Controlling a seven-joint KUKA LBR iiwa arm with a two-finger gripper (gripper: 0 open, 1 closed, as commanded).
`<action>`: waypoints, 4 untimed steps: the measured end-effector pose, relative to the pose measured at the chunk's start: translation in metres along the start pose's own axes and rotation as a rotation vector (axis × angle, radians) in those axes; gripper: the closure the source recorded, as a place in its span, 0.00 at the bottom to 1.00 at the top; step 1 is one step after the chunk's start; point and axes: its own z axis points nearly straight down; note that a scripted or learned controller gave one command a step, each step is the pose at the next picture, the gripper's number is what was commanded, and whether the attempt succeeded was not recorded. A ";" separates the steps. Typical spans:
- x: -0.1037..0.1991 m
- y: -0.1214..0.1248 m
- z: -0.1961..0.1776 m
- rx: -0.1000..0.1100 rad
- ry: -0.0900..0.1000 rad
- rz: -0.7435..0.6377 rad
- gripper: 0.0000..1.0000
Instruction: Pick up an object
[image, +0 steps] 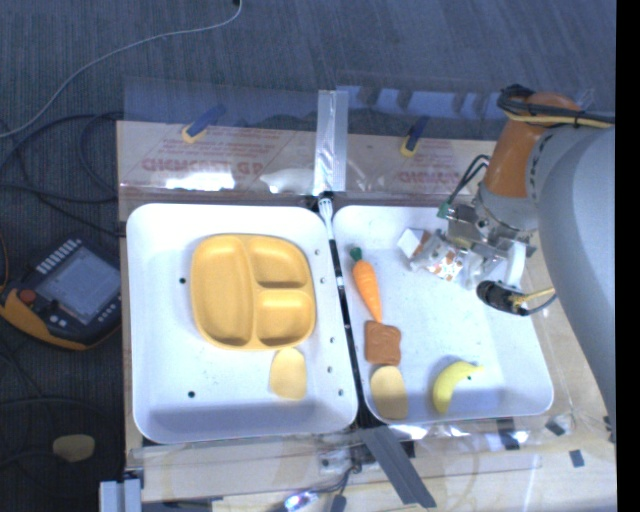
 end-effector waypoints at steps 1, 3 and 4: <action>0.004 0.004 0.007 -0.005 0.002 0.011 0.00; 0.015 -0.031 -0.178 -0.083 0.006 -0.387 0.00; 0.004 -0.014 -0.061 -0.079 0.009 -0.337 0.00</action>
